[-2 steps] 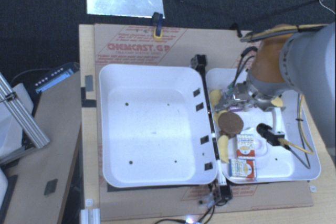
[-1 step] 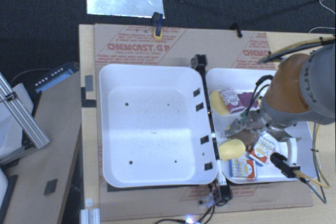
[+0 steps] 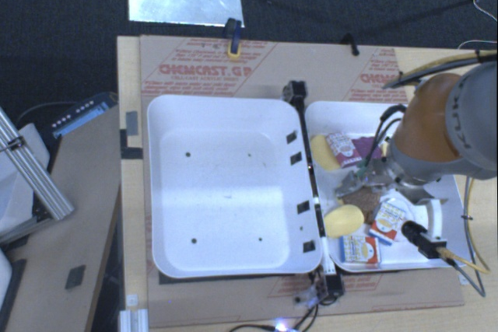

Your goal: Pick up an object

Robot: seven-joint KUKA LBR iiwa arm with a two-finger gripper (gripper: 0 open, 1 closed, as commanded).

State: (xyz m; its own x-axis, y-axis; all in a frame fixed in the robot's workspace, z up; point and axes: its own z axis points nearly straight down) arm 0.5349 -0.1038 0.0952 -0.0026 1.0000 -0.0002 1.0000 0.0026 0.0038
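A: Where was the arm (image 3: 447, 120) at that moment?

B: It came in from three o'clock, and its orange band hung over the right bin (image 3: 327, 114). The gripper (image 3: 359, 181) reached down toward the middle of that bin, pointing roughly toward nine o'clock.

A: Were the fingers released or clenched?

B: I could not tell. The metal parts at the tip were small and dark against the clutter, so their spacing was not readable, and nothing plainly sat between them.

A: What lay in the right bin?

B: A yellow lemon-like fruit (image 3: 343, 220) lay near the bin's left wall, at about seven o'clock from the gripper. A second yellow piece (image 3: 324, 152) sat at about ten o'clock from the gripper, touching a small packet (image 3: 342, 145) with pink and white print. A dark maroon item (image 3: 364, 145) lay just beside that packet, toward three o'clock. A brown round thing (image 3: 366, 197) rested just under the gripper tip. A white and red packet (image 3: 389, 220) lay at five o'clock, and a small carton (image 3: 359, 249) with blue and orange print sat near the bin's lower edge at six o'clock.

A: And the left bin (image 3: 226, 183)?

B: It sat at nine o'clock from the right bin, their walls side by side on a brown cardboard sheet (image 3: 202, 66).
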